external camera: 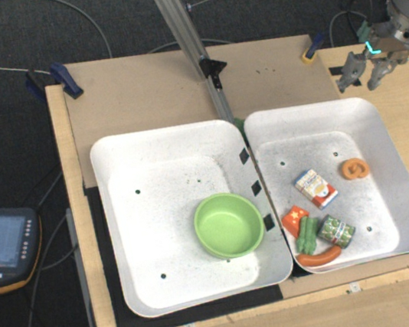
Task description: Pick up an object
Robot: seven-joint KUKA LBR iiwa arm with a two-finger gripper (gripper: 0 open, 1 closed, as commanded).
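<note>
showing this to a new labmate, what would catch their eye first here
The lime green bowl stands out, alone in the left bin. Next comes the cluster of small colourful items in the right bin: a carton, an orange ring and a green can. The gripper hovers beyond that bin's far right corner.

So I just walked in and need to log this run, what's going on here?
The robot arm's claw is open and holds nothing. It hangs over the bench beyond the far right corner of the right bin. That bin holds a small carton, an orange ring, a can and some toy vegetables. A green bowl sits in the left bin. Nothing has been picked up yet.
</note>
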